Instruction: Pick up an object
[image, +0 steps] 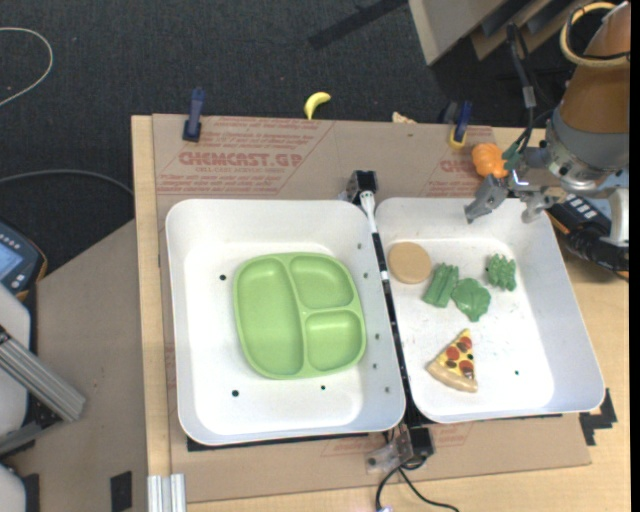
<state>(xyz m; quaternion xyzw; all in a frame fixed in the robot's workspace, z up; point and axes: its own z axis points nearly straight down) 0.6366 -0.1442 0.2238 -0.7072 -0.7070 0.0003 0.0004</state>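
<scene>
Two white bins are sitting side by side on a cardboard-covered bench, the left bin (190, 300) holding a green divided plate (298, 315). The gripper (508, 200) is hanging spread wide and holding nothing over the right bin's (570, 340) far edge. The broccoli piece (500, 271) is lying just toward the camera from it, with the pizza slice (455, 361) farther off.

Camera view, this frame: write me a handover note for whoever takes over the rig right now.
Gripper: jaws open, holding nothing, poised over the far edge of the right bin.
Right bin contents: tan round cookie, three green pieces, pizza slice.
Left bin: green divided plate.
Done: nothing picked yet.
Left: descend on one object, close, lift.
</scene>
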